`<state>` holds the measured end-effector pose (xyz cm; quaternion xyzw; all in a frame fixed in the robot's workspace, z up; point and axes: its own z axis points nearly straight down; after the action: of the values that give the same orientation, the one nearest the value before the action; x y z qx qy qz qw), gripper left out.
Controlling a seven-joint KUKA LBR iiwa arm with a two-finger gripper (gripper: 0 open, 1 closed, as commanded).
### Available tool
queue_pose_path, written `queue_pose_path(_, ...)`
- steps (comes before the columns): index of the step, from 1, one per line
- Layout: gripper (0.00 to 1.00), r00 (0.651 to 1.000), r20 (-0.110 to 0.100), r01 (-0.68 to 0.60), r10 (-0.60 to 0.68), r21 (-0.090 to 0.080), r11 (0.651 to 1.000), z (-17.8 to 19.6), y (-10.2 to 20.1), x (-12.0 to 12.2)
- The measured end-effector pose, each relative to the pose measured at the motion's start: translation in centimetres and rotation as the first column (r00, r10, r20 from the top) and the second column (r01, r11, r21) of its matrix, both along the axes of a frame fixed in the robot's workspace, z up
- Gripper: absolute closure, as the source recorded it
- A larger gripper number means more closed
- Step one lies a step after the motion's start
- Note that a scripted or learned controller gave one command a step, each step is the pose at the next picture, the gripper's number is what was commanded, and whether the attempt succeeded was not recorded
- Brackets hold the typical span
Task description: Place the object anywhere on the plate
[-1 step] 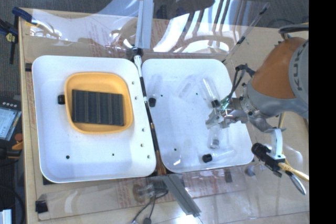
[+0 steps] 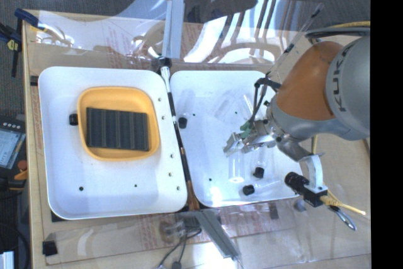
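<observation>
Dark ribbed object (image 2: 118, 128) lies flat on the yellow plate (image 2: 116, 100) in the left bin (image 2: 56, 186), well apart from the gripper (image 2: 242, 140) and across the bins' shared rims from it. The gripper hangs low over the right bin (image 2: 208, 97), and whether it is spread or pressed together cannot be told; two small black pieces (image 2: 258, 171) sit on the bin floor just beside it, on the camera's side. Behind the gripper rises the arm (image 2: 308, 94), whose grey casing bears the black letters "KU", the rest cut off.
</observation>
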<state>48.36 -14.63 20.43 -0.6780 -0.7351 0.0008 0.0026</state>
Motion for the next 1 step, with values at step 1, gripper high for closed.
queue_pose_path(1,1.0,0.991,0.002,-0.135,0.135,-0.001,0.991,0.22,2.48,6.29)
